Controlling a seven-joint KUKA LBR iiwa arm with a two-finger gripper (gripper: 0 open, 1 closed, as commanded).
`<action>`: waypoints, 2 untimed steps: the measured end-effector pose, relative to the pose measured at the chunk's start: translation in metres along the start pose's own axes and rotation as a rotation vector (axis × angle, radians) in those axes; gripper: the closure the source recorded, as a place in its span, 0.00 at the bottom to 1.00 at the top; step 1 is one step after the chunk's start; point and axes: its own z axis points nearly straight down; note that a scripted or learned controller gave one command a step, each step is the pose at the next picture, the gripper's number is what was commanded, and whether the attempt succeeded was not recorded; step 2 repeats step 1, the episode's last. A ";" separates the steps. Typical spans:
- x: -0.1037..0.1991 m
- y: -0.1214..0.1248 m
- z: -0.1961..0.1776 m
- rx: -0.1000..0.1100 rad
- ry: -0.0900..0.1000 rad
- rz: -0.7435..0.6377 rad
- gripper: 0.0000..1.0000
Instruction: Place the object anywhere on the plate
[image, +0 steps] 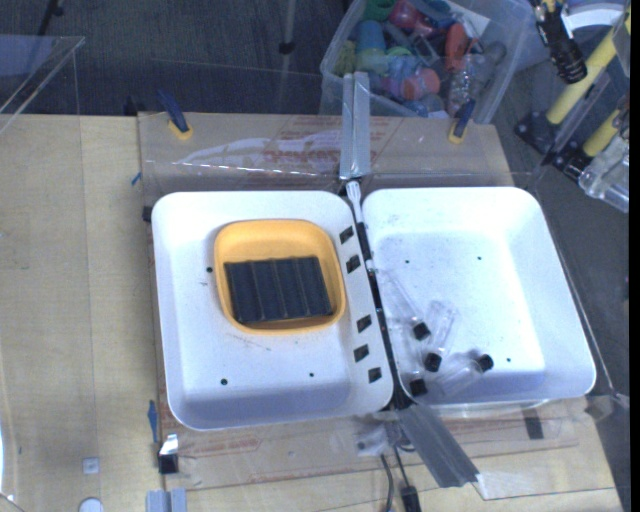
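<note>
Dark ridged object (278, 290) lying on yellow plate (230, 243) — left bin (190, 350).

So you're looking at a yellow-orange plate (279, 243), squarish with rounded corners, sitting flat in the left bin, a bit toward the back. A dark ribbed rectangular object (278, 290) is lying flat on it, covering most of the plate's middle and front part, with its long side running left to right. Over in the right bin, you're seeing a few clear plastic pieces with small black caps (437, 352) lying bunched up near the front left corner.
</note>
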 end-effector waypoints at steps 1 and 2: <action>0.005 0.008 -0.078 0.000 -0.001 -0.261 1.00; 0.005 0.008 -0.078 0.000 -0.001 -0.261 1.00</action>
